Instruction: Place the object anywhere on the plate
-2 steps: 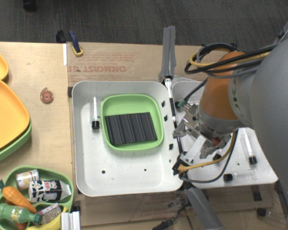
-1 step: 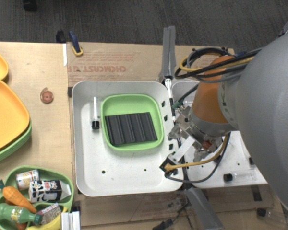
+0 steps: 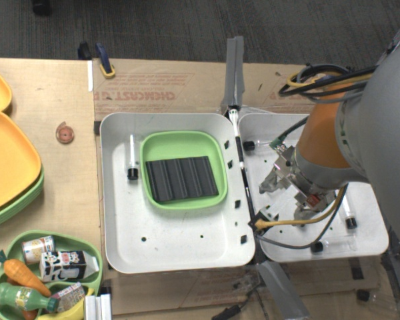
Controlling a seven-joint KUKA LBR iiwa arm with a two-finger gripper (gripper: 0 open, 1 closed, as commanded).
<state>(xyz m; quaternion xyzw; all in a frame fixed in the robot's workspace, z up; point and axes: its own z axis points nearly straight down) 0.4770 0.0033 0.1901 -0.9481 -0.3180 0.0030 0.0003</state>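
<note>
A green square plate [image 3: 149, 153] lies in the left white bin [image 3: 120, 232]. A dark grey ribbed rectangular object [image 3: 181, 178] rests flat on the plate, covering most of its floor. My gripper [image 3: 282, 177] hangs over the left part of the right bin [image 3: 363, 242], below the grey arm and its orange band. It is well to the right of the plate and apart from the ribbed object. The wrist and cables hide its tip.
A white marker with a black cap [image 3: 131, 157] lies in the left bin beside the plate's left rim. Another white marker [image 3: 349, 215] lies at the right bin's right side. Yellow plates [image 3: 7, 159] and a bowl of toy food [image 3: 43, 279] sit on the bench at left.
</note>
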